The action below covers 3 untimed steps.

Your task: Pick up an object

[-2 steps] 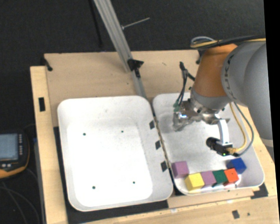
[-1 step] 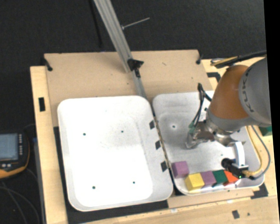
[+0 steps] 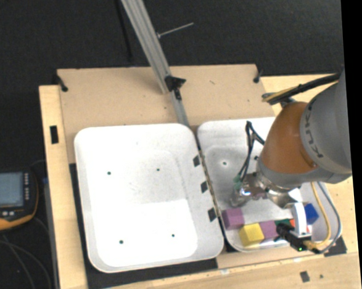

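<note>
The arm reaches over the right bin [image 3: 221,141] from the right. My gripper [image 3: 240,196] hangs low near the bin's left wall, just above a purple block [image 3: 234,217]. A yellow block [image 3: 251,234] lies near the bin's front edge, with a second purple block [image 3: 269,229] to its right. A blue and white object [image 3: 309,214] lies at the right side, partly hidden by the arm. The wrist covers much of the bin's middle.
The left bin [image 3: 141,193] lies beside the right one, the two touching along the middle divider. A slanted metal rail [image 3: 152,44] runs down from the top to the bins' back edge. A handheld device [image 3: 8,193] lies off the bench at left.
</note>
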Motion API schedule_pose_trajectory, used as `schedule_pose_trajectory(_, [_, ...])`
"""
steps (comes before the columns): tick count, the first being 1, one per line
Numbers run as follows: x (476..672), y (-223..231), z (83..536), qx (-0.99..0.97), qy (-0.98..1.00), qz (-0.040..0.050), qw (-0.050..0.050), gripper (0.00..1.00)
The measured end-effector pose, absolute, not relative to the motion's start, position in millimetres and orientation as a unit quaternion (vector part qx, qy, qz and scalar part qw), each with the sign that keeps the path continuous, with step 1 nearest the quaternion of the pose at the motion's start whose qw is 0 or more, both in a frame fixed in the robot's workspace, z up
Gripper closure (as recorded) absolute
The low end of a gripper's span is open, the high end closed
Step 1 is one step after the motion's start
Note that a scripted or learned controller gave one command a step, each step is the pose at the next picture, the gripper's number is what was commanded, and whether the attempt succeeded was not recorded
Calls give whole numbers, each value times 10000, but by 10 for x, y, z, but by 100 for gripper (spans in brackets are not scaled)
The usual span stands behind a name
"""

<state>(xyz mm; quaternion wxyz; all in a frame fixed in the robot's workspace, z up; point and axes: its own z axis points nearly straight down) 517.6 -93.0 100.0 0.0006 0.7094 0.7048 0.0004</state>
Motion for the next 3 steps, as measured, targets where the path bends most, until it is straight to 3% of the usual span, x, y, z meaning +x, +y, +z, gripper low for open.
schedule_pose_trajectory(1, [5086,302,2003,7037,7104,38,20,100])
schedule_pose_trajectory(2, [5513,459,1965,7055,7087,11,7,100])
schedule_pose_trajectory(3, [5767,455,1965,7050,7092,7,7,100])
